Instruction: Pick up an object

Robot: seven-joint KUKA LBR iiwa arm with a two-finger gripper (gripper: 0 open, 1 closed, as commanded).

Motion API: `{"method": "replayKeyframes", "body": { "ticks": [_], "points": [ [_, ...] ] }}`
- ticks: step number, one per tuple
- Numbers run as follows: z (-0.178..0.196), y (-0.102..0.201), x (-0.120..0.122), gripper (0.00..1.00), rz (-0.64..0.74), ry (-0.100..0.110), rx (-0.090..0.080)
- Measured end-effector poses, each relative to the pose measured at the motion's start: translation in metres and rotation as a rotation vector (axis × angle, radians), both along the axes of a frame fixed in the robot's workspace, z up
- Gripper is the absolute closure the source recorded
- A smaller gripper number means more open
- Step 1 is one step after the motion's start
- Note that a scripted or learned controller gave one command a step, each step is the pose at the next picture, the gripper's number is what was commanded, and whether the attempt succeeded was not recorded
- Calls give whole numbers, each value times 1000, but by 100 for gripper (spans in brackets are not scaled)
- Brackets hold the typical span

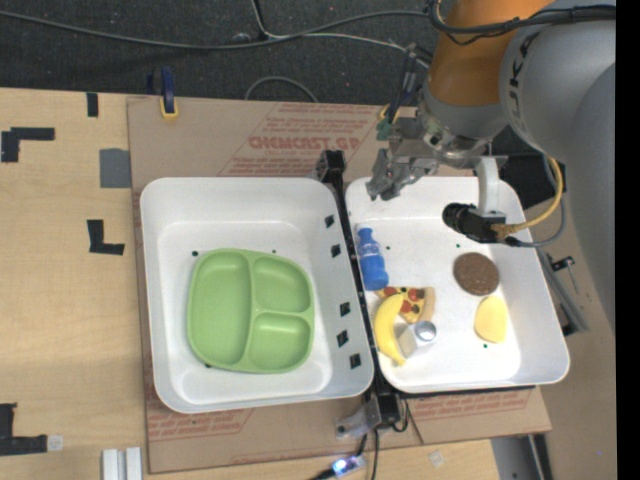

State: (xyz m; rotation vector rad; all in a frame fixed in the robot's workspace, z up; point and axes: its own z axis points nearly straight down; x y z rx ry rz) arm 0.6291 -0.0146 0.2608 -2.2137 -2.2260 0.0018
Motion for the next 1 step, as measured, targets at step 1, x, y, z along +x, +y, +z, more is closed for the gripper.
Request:
{"method": "replayKeyframes", "body": {
  "ticks": [1],
  "points": [
    [-20, 54, -6, 100, -1, 1, -1]
  ]
}}
